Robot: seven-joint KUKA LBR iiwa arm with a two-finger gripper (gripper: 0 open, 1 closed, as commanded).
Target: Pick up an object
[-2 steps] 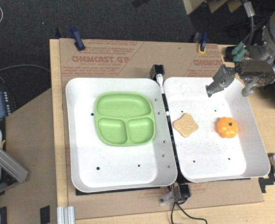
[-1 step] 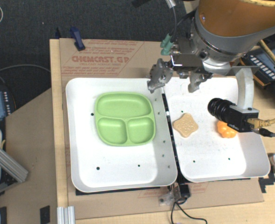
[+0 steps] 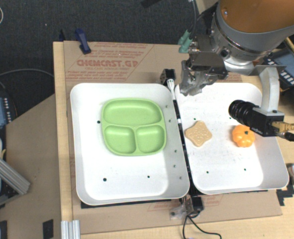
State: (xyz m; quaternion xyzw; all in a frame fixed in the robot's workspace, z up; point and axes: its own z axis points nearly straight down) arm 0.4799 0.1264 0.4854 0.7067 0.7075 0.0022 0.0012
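Observation:
A tan cracker-shaped toy [image 3: 198,133] lies in the right bin [image 3: 221,176], near its left wall. An orange pumpkin-like toy [image 3: 243,136] rests further right in the same bin. My gripper [image 3: 191,87] hangs over the far left corner of the right bin, above and behind the cracker. Nothing shows between its fingers [image 3: 185,85].
A green divided plate [image 3: 133,126] lies in the left bin [image 3: 87,168]. A black cylindrical camera on a white bracket [image 3: 251,114] juts over the right bin beside the pumpkin. A blue clamp [image 3: 82,41] sits at the bench's far left corner.

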